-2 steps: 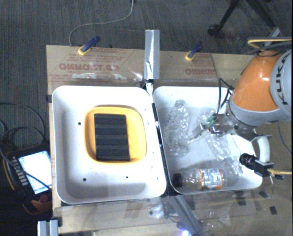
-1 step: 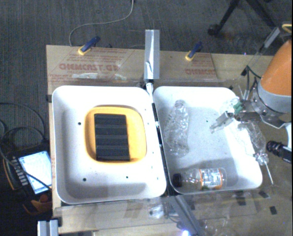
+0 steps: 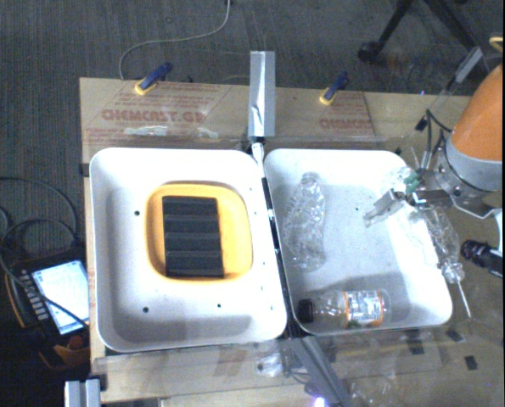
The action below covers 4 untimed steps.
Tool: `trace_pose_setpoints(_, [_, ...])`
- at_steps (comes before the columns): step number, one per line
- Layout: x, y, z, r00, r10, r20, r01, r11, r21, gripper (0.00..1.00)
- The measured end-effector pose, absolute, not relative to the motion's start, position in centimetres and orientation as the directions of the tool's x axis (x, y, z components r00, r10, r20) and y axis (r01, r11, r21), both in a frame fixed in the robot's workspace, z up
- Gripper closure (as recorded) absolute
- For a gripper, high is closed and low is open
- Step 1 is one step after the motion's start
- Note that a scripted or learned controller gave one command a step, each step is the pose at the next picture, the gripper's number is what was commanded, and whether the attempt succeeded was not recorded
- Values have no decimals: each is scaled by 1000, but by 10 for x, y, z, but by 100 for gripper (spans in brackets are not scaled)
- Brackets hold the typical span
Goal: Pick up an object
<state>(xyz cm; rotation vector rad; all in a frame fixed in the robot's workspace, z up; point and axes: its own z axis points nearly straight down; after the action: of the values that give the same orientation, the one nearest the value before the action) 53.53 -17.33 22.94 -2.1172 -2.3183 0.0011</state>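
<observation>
The right white bin [image 3: 354,257] holds a crumpled clear plastic bottle [image 3: 306,219] lying near its left wall. A clear bottle with an orange label [image 3: 351,307] lies on its side in the near corner. A third clear bottle [image 3: 443,242] rests along the right rim. My gripper [image 3: 379,210] reaches in from the right, hovering over the middle of this bin, to the right of the crumpled bottle and apart from it. Nothing visibly sits in it. The orange-banded wrist [image 3: 483,121] is at the frame's right edge.
In the left white bin [image 3: 125,253] lies a yellow tray [image 3: 240,227] with a black ridged block [image 3: 193,236] in it. A metal divider post [image 3: 260,100] stands behind the seam between the bins. Cables and a small device [image 3: 53,288] lie on the floor to the left.
</observation>
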Motion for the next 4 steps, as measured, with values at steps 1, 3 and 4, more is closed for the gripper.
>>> trace_pose_setpoints(1, [546,-145,305,-169,986,-1,986,169,0,100])
trace_pose_setpoints(3, [485,-152,416,-74,997,-3,997,74,1,100])
trace_pose_setpoints(4, [484,-222,402,106,994,-3,994,-106,-1,100])
